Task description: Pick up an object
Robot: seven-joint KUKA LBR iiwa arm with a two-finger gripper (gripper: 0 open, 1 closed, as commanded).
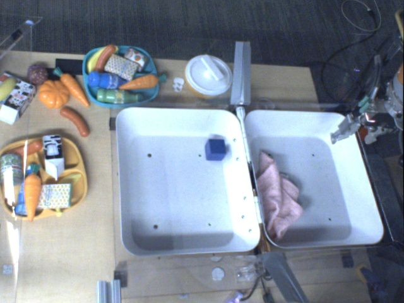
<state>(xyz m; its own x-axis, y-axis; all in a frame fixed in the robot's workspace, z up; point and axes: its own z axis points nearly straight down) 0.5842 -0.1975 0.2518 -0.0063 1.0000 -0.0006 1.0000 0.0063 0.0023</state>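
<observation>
Left bin [145,232]: blue cube [216,149], far from pincer [346,129].

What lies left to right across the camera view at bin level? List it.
Yellow tray → left bin → blue cube → pink cloth → right bin → gripper

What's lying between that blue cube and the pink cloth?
In the camera view, bare white floor and the two bins' adjoining rims separate the blue cube from the pink cloth.
</observation>
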